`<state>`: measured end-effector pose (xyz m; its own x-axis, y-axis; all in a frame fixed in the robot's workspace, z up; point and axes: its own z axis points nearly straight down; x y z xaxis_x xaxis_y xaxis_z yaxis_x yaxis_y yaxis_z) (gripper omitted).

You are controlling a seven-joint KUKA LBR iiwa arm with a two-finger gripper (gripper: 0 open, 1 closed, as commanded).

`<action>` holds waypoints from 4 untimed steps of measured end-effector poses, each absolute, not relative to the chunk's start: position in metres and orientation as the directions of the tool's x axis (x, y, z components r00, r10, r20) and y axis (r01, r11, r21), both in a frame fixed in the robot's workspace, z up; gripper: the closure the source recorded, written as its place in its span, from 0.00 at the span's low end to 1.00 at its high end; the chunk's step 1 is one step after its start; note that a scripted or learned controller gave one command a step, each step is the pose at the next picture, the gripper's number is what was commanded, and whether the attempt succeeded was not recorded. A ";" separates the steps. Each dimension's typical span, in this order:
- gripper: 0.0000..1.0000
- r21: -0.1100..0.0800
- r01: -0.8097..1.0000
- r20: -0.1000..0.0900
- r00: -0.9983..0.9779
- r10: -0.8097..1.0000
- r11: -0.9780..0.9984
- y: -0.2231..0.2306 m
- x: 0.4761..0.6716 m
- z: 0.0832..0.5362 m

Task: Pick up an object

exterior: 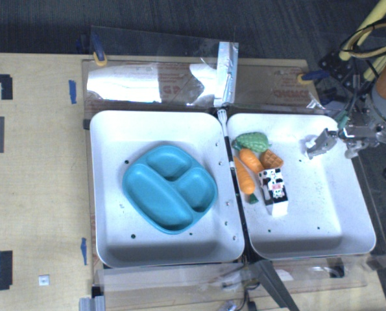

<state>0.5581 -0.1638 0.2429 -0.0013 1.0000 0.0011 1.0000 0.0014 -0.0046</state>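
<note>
White plastic surrounds the gripper [335,141], which we see hovering over the upper right part of the right bin [322,232]; we cannot tell how its jaws stand, and we see nothing between them. Left of it, well apart, lies a cluster by the bin's left wall: a green leafy toy [252,140], two orange carrots [246,172], and a black-and-white cow toy [274,189]. Further left, the left bin [111,141] holds a blue divided plate [169,188].

Silvery metal tool [324,142], grey wrist, looped yellow and black cables [361,37]
</note>
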 end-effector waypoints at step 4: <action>0.00 0.007 0.993 -0.002 -0.119 0.993 0.119 -0.109 0.529 0.087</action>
<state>0.5295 -0.1093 0.0867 -0.1187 0.9929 -0.0016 0.9929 0.1188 0.0073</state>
